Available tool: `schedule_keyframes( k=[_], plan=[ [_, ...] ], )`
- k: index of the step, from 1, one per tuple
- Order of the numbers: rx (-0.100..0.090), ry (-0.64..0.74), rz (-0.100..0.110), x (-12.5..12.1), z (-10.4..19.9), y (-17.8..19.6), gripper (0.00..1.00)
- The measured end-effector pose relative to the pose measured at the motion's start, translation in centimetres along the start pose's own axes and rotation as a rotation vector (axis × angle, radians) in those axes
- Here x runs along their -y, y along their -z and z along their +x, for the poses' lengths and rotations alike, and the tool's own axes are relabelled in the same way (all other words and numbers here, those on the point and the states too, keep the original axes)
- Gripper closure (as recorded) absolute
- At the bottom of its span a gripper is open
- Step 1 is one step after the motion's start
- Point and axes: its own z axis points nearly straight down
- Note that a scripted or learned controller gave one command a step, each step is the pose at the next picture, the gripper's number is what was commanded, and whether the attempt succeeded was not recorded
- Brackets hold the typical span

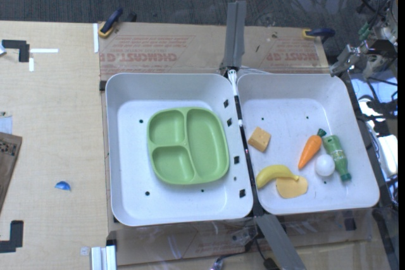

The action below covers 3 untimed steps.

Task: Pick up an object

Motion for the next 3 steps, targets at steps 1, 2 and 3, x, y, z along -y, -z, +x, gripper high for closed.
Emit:
schedule_keyframes(
  k=[1,2,3],
  plan=[
    [0.0,0.0,0.0,0.0,0.0,0.0,0.0],
    [0.0,-0.075,0.001,2.4,3.2,-10.7,0.0],
    [-0.001,0.154,-0.001,10.1,2.0,-17.8,0.0]
  ],
)
